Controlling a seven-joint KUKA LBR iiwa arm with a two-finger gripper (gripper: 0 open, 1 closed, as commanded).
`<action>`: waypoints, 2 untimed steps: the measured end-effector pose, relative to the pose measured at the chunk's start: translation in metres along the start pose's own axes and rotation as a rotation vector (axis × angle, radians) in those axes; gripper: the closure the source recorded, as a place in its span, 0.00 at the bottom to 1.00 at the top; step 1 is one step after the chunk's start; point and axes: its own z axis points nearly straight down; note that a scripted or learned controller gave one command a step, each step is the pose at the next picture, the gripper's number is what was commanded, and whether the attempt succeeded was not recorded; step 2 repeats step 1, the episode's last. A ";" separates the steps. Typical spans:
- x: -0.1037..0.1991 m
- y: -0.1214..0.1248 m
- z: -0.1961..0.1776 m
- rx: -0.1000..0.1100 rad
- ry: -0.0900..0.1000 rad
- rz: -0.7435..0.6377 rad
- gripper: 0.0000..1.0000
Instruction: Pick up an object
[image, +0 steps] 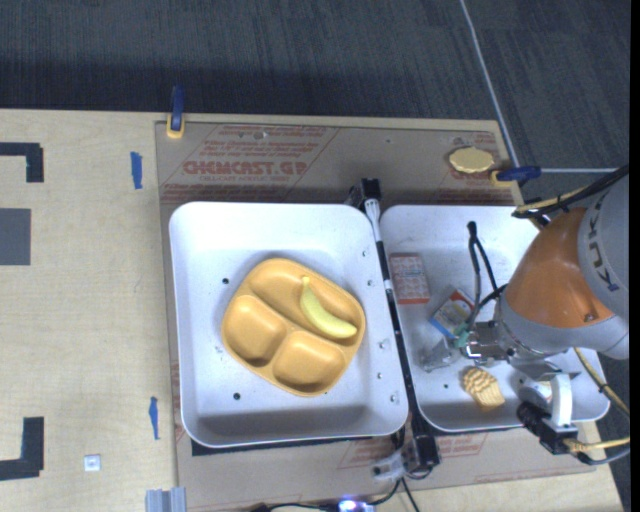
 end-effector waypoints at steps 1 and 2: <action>-0.001 0.002 -0.011 -0.007 -0.004 0.000 1.00; -0.001 0.002 -0.011 -0.007 -0.004 0.000 1.00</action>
